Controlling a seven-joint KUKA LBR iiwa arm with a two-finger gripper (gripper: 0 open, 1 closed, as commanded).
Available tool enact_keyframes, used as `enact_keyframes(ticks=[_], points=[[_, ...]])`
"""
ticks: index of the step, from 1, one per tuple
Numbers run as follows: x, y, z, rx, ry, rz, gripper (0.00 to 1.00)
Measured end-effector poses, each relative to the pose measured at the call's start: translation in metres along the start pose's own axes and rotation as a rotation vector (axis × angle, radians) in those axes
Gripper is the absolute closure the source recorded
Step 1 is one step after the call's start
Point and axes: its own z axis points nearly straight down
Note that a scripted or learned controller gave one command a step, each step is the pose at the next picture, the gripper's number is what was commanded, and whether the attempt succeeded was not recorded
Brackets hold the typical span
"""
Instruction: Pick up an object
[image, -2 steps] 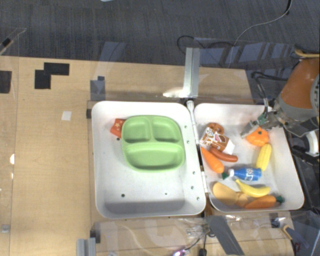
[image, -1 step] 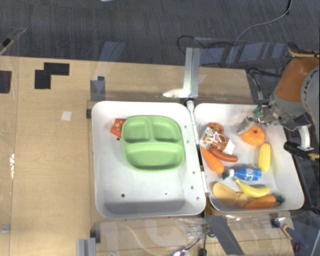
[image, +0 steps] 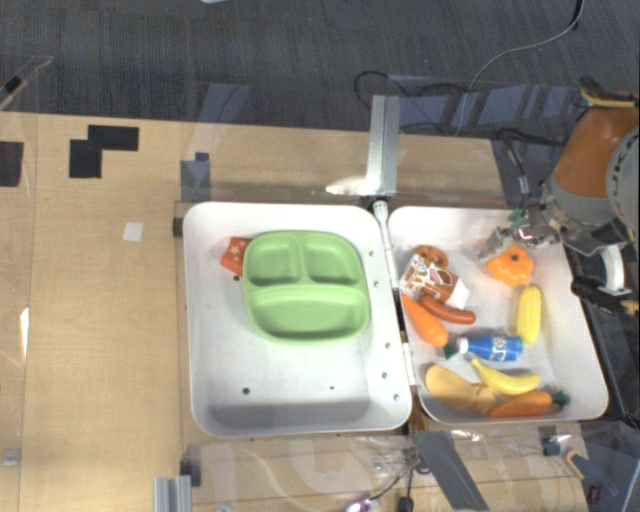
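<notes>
Camera view: looks down at a slant on a wooden worktop (image: 90, 330) bearing two shallow white bins side by side.
Left bin (image: 215, 390): holds a green sectioned plate (image: 305, 285), its long axis running left to right; a small red and orange packet (image: 234, 257) pokes out from under the plate's left edge, mostly hidden.
Right bin (image: 585, 345): holds the toy food.
Arm: grey with an orange band (image: 588, 152), it enters at the right and is cut off by the frame edge.
Claw (image: 515, 237): low over the far right part of the right bin, just above and touching or nearly touching the orange pepper (image: 511, 265); its metal tips blur together, so how far open it is cannot be told, and nothing is seen held.
Orange pepper: far right part of the right bin, squat, stem end pointing up toward the claw.
Corn cob (image: 528, 314): just near of the pepper, long axis near to far.
Sausage (image: 447, 311): lies left to right below a printed snack bag (image: 431, 272).
Carrot (image: 424, 322): slants from far left to near right.
Blue bottle (image: 492, 348): lies left to right, cap to the left.
Banana (image: 506, 379): curved, lies left to right at the near side.
Near edge items: a tan piece (image: 455, 389) and an orange carrot-like piece (image: 525, 404), partly overlapped by the banana and hard to identify.
</notes>
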Motion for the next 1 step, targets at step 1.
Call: enact_keyframes(ticks=[1], points=[[0.0543,0.0269,-0.1012,0.006,0.006,-0.091,1.0]])
